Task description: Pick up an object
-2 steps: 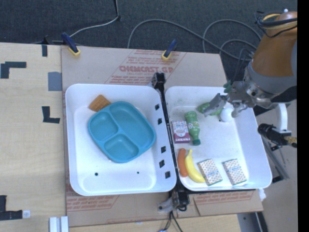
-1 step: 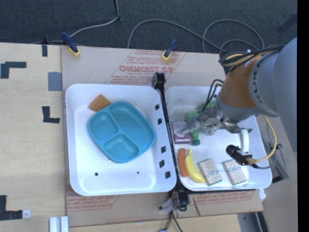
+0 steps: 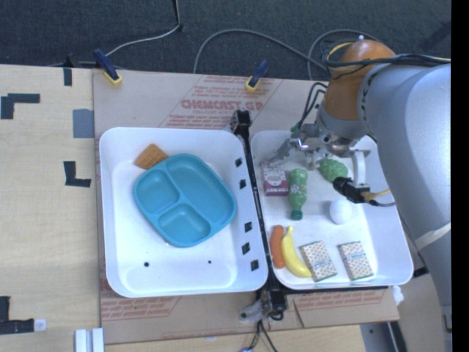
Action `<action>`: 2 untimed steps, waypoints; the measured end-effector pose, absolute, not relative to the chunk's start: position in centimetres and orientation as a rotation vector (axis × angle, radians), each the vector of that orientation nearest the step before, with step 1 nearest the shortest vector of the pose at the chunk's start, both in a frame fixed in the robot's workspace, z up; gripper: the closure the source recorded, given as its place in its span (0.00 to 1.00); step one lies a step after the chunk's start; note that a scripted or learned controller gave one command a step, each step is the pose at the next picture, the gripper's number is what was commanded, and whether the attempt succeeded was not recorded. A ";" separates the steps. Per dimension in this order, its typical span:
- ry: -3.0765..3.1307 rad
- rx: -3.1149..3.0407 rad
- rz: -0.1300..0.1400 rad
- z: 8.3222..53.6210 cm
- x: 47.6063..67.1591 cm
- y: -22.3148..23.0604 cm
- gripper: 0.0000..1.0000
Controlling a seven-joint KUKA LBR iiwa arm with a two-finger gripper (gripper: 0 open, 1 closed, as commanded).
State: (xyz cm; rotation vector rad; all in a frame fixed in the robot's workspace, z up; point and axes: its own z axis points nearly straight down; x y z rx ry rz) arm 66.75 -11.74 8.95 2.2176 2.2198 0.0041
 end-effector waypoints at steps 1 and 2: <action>2.224 2.218 0.002 18.5 58.3 -5.6 0.00; 2.222 2.222 -0.002 10.2 60.3 -9.5 0.00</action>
